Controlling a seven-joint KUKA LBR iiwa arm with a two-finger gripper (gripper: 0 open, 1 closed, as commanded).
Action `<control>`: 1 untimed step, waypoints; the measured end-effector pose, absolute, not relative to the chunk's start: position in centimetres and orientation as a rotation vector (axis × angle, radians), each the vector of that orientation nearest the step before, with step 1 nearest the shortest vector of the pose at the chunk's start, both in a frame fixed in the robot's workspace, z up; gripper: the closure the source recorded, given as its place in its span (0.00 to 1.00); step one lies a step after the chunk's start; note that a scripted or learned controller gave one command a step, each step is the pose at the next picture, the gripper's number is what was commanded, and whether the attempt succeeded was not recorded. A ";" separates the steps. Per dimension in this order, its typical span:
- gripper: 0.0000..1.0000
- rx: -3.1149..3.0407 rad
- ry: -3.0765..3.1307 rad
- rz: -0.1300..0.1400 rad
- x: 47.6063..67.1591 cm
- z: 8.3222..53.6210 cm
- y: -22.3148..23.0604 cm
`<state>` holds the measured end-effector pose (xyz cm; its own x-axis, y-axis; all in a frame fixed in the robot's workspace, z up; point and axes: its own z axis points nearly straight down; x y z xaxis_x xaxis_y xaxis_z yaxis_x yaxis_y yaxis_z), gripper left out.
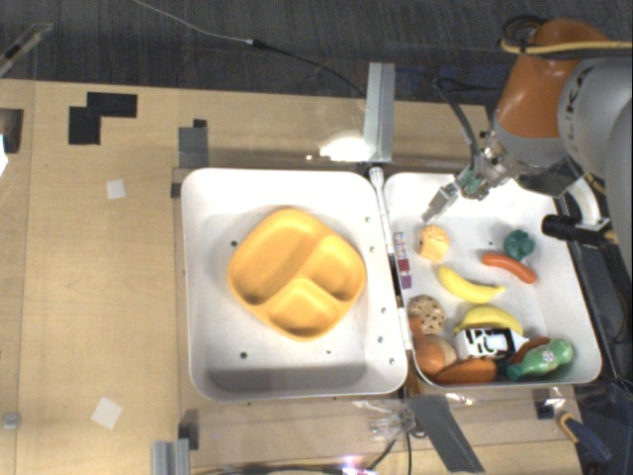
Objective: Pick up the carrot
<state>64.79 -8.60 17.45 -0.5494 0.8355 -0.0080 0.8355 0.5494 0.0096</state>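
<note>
Carrot (508,266) lies near the right bin's (396,265) edge; end effector (435,208) state unclear.

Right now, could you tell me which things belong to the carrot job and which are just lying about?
Job: carrot, tool.

Lying about: yellow sectioned plate, two bananas, cookie, green bottle.

Light wooden bench (89,295) with black square markings (99,115). Dark grey carpet floor (247,3) beyond far edge; thin cable (178,20) lying across it.
</note>
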 end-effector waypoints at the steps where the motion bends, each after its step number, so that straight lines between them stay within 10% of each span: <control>1: 0.00 1.304 2.846 0.004 64.0 8.8 -9.2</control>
